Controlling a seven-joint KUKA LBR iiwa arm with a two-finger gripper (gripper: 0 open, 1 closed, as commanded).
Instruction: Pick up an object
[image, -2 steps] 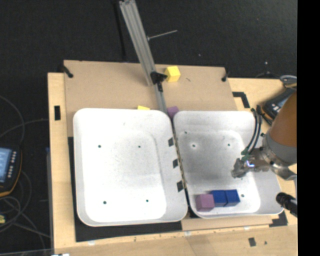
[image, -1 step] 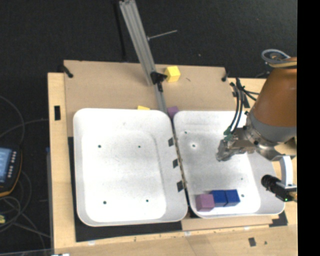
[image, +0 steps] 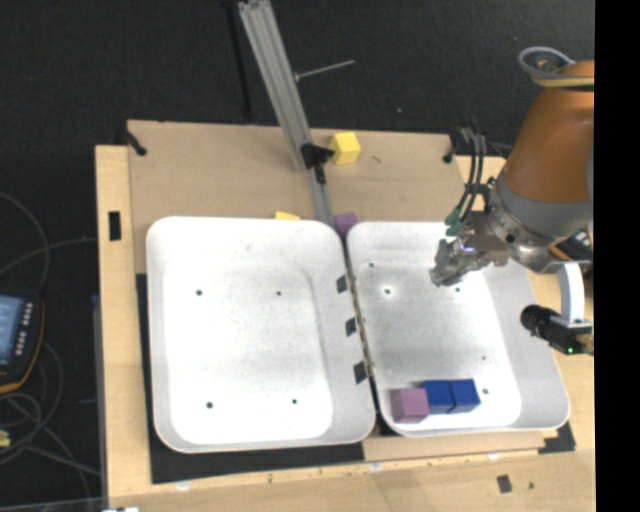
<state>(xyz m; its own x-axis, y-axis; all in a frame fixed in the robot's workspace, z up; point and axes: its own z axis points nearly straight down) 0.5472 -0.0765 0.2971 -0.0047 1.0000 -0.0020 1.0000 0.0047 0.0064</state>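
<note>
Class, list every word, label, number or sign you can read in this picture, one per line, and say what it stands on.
No text can be read.
The handheld device at the left edge has a lit screen, too blurred to read.
The blue block, purple block and yellow block carry no visible markings.
</note>
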